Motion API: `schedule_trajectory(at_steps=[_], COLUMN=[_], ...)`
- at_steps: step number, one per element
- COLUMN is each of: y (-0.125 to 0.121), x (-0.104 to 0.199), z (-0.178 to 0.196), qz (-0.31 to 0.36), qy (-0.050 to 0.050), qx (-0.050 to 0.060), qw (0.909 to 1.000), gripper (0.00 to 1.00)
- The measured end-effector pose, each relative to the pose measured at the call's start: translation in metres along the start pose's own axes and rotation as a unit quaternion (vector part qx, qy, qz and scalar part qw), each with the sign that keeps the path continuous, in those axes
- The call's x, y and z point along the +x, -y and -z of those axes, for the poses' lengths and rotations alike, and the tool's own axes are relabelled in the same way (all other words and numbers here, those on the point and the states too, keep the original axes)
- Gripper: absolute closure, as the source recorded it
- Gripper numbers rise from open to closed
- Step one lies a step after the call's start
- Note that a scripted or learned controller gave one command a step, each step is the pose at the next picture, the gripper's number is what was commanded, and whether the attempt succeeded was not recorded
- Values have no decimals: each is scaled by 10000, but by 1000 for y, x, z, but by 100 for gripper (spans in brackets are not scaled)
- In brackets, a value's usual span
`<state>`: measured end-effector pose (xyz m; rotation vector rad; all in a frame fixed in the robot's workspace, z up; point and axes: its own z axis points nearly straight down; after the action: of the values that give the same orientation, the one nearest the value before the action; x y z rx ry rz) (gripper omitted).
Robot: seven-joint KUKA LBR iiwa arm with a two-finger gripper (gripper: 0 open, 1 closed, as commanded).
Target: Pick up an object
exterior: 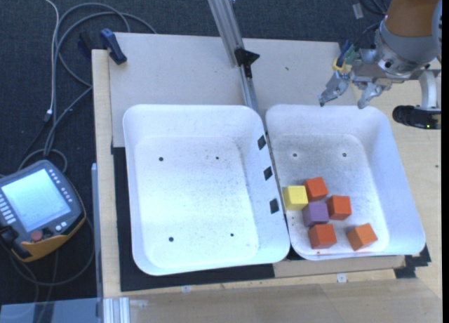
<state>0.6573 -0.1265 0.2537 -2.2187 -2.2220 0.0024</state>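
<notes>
**Blocks bunched at the near end, gripper high at the far rim**

Nearest the camera, in the right bin (393,174), six small blocks sit in a loose cluster by its front wall: an orange block (362,236) at the front right, a red-orange block (323,234) just beside it, then a purple block (316,211) touching a yellow block (295,196), with two more orange ones behind, one (339,206) to the right and one (316,187) farther back. The left bin (140,174) lies alongside.

Past the cluster the bin floor runs bare to its far rim, and above that rim hangs the gripper (346,94), its two fingers spread apart with nothing between them.

The blocks lie well apart from the fingers, toward the camera and lower; the coming move likely calls for travel forward over the bin, then a descent. The cubes have no long axis, so finger orientation matters little, though tight packing could block a finger.
</notes>
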Motion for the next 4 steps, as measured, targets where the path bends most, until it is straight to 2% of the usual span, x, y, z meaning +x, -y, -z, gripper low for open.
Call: schedule_trajectory(at_steps=[1,2,3,4], y=[65,123,119,70], x=[18,30,30,98], z=[-135,-156,-144,-49], qz=[-10,-13,-9,34], qy=[-18,-18,-6,-9], qx=[49,32,-22,-64], qw=[10000,10000,10000,10000], gripper=[0,0,100,100])
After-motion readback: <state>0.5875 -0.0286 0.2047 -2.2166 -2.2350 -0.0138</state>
